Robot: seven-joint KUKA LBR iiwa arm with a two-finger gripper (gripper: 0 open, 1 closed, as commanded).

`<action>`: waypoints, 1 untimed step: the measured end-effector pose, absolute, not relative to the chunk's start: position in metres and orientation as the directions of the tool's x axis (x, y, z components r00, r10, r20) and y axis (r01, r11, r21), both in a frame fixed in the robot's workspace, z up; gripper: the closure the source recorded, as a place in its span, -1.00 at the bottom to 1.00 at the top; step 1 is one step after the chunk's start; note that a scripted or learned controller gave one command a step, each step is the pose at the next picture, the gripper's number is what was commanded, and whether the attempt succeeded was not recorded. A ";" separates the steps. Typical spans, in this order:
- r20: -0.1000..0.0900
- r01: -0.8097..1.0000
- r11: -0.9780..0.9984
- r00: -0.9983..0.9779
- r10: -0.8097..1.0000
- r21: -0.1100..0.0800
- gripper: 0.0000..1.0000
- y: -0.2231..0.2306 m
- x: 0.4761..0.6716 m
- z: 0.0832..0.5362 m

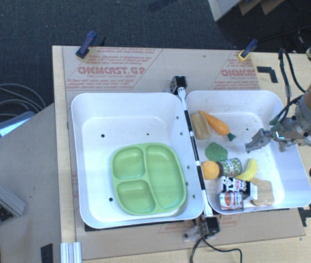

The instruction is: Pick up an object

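The right bin (pixel 270 106) holds several toy foods: an orange carrot (pixel 218 124), a tan bread piece (pixel 201 126), a green leaf shape (pixel 217 151), an orange fruit (pixel 210 170), a green-labelled can (pixel 232 166), a yellow banana (pixel 248 170), a red-and-white can (pixel 233 193) and a tan piece (pixel 264 193). My gripper (pixel 255 143) hangs over the right half of this bin, to the right of the carrot and above the banana. Nothing shows between its fingers.
The left bin (pixel 89 114) bears a green three-compartment plate (pixel 147 178). A black divider clamp (pixel 179 83) sits between the bins. Blue (pixel 85 44) and yellow (pixel 247 49) clips pin the cardboard base. Cables lie at the left.
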State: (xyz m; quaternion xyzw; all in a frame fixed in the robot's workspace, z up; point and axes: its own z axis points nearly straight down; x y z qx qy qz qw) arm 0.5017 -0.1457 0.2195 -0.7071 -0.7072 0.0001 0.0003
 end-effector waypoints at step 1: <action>0.000 1.000 -0.001 0.001 1.000 0.001 -1.00 -0.110 0.499 0.103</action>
